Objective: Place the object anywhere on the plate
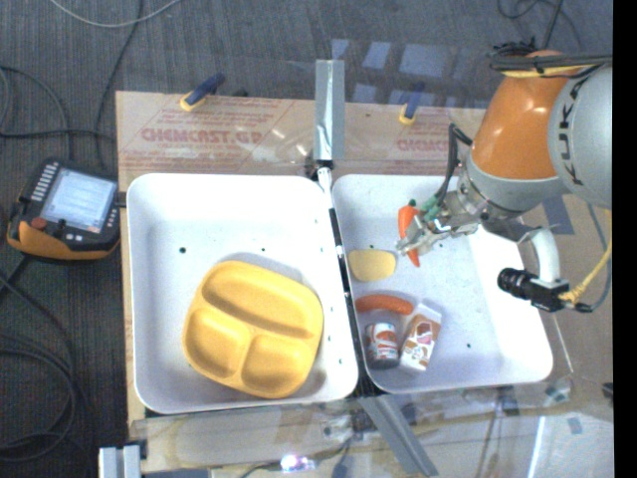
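Observation:
A yellow plate (254, 327) with three compartments lies in the left bin (159, 217), toward the front. A small orange carrot (406, 217) with a green top lies in the right bin (498, 357), near its back left. My gripper (420, 237) is down at the carrot and covers its middle, so orange shows above and below it. Whether the carrot is lifted off the bin floor cannot be made out.
In the right bin, a pale yellow slice (371, 264) lies just left of the gripper. In front of it are a sausage (383, 305), a small can (381, 344) and a little carton (421, 338). The bins' shared wall (338, 267) runs between gripper and plate.

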`<state>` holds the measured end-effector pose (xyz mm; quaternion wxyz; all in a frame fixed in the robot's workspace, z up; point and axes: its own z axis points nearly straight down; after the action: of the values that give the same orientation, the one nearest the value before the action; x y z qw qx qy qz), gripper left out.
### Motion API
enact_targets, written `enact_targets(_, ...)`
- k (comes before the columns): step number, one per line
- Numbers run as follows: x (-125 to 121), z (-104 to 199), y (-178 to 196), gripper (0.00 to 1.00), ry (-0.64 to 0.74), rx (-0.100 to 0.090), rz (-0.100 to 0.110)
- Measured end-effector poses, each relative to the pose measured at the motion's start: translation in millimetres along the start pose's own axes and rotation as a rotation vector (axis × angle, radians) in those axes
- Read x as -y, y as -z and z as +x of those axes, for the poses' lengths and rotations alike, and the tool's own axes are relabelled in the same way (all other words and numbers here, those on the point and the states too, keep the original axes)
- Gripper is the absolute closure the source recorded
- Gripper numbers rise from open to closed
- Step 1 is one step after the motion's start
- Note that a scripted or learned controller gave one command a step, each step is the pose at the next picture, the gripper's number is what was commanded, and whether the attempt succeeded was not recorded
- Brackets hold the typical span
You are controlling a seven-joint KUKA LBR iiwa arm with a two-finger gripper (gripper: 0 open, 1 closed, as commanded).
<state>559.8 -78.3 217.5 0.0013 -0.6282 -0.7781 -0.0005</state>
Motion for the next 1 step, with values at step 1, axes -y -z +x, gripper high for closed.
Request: enact_targets(1,-39.7,82.9,-35.2,1.00,0.226,0.001,0.003)
